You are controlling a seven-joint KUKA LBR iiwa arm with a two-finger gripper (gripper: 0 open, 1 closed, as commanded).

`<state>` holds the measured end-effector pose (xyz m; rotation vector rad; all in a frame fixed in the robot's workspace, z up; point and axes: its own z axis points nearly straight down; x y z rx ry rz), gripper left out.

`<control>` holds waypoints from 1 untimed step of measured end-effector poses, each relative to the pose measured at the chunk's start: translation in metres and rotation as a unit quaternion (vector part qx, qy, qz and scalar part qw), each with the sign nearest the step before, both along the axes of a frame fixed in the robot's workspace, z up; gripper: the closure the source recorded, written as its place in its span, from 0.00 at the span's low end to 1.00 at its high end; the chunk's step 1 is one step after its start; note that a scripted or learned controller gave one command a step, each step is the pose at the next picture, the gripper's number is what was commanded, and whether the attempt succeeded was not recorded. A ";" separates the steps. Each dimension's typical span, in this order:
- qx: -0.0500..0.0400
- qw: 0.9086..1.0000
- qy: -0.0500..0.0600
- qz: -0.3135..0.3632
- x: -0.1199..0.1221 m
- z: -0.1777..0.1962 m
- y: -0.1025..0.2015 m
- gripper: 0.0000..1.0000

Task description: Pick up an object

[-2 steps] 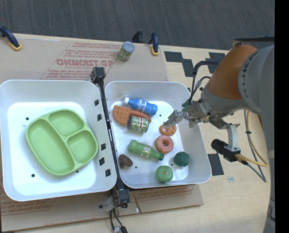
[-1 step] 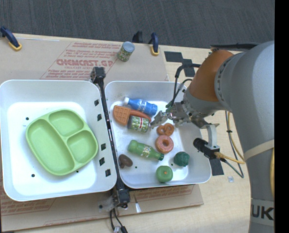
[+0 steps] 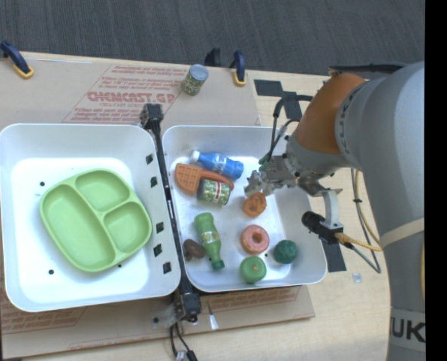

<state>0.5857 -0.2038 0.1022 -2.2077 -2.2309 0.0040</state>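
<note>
One small orange toy (image 3: 255, 204) sits in the right bin (image 3: 306, 274), right under the gripper (image 3: 259, 187), and I cannot tell if it is pinched. Lift slowly, straight up, away from the can (image 3: 214, 191) and donut (image 3: 255, 239)

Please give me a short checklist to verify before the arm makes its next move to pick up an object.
1. Gripper is over the right bin: ok.
2. A target lies below it, the small orange piece: ok.
3. Piece is between the fingers: cannot tell.
4. Neighbours stand apart from the piece, blue bottle and pink donut: ok.
5. Green divided plate in the left bin is out of the way: ok.
</note>
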 end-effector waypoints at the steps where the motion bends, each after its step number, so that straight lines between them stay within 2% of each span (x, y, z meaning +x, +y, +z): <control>1: 0.000 1.000 -0.003 -0.002 -0.020 0.118 0.065 1.00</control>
